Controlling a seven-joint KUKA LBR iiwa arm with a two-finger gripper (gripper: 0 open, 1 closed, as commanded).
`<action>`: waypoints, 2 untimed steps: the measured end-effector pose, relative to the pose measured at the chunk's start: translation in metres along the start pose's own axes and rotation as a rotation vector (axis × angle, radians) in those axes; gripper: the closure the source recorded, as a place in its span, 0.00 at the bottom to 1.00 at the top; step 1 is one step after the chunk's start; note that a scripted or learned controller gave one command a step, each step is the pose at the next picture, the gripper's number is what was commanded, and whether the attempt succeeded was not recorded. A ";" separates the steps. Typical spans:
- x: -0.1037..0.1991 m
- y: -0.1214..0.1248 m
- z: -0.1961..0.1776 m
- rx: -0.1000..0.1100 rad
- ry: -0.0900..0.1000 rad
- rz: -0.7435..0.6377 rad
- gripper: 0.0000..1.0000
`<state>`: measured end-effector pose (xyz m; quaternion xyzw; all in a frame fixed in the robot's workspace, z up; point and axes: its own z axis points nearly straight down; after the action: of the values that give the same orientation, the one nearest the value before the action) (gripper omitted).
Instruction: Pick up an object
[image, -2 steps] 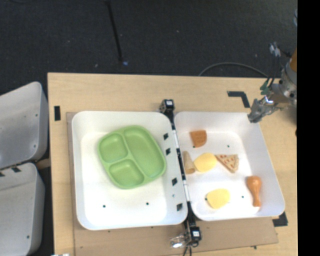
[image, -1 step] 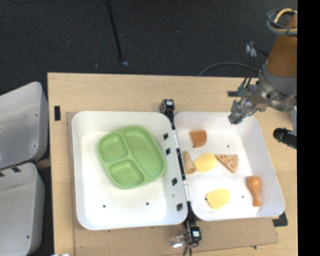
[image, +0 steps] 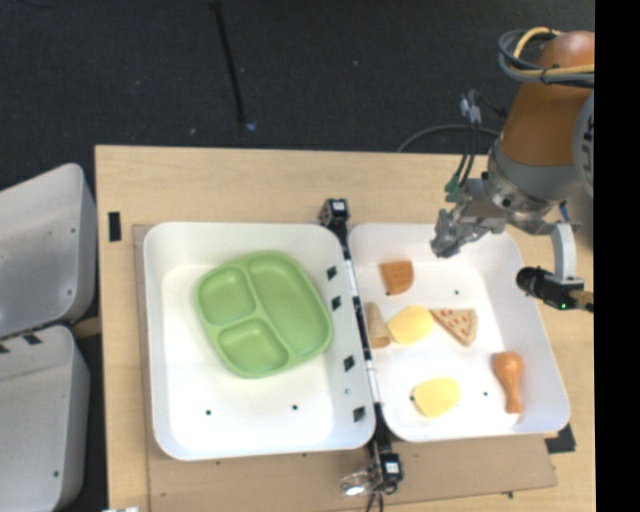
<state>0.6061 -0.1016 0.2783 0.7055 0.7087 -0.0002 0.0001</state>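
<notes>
Right bin (image: 530, 330), five food pieces lying loose on its floor. Nearest my gripper (image: 447, 243): an orange-brown chunk (image: 397, 277) toward the bin's upper left. Below it, against the inner wall, a tan piece (image: 377, 325), touching or just beside a pale yellow lump (image: 410, 325). Right of that lump, a triangular pizza slice (image: 456, 325), its point toward the lump. Lower down, a second yellow lump (image: 436, 397) sits by itself. Near the right wall, an orange drumstick (image: 509, 378) lies lengthwise, apart from the rest.

My gripper hangs over the upper part of this bin, above and right of the orange-brown chunk, clear of every piece. Nothing between its tips. From this angle I cannot tell whether it is apart or together.

Left bin (image: 170, 400): a green divided plate (image: 264, 313) with three compartments, tilted a little, near the middle.

Both bins sit side by side on the desk (image: 220, 185), joined along a seam with black clips (image: 333, 211) at the ends.
</notes>
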 end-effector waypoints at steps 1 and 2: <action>0.044 -0.003 0.013 0.000 0.000 0.000 1.00; 0.097 -0.009 0.007 0.000 0.002 -0.003 1.00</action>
<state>0.5963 -0.0048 0.2711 0.7045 0.7097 0.0005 -0.0008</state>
